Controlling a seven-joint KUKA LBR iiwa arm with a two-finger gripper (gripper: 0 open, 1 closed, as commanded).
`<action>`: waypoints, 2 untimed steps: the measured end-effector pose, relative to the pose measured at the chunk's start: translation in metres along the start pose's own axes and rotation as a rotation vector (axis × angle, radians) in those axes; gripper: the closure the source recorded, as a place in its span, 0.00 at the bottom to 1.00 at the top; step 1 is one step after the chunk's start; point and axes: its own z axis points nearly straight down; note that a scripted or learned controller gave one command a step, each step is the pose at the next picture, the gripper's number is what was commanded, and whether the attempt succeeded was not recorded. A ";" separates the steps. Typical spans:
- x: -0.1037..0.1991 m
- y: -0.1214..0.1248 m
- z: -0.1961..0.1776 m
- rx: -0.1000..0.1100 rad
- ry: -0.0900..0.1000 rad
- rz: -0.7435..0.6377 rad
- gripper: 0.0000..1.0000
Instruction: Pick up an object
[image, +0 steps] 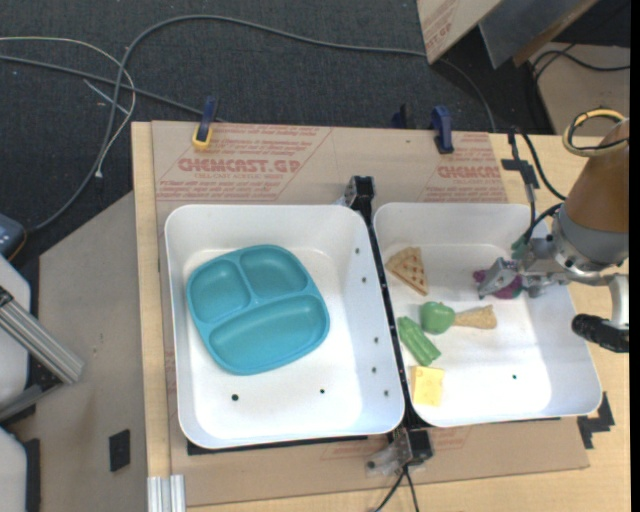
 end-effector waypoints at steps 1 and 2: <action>-0.001 0.002 -0.016 -0.009 -0.003 0.000 1.00; -0.008 0.000 -0.063 -0.013 -0.006 0.002 1.00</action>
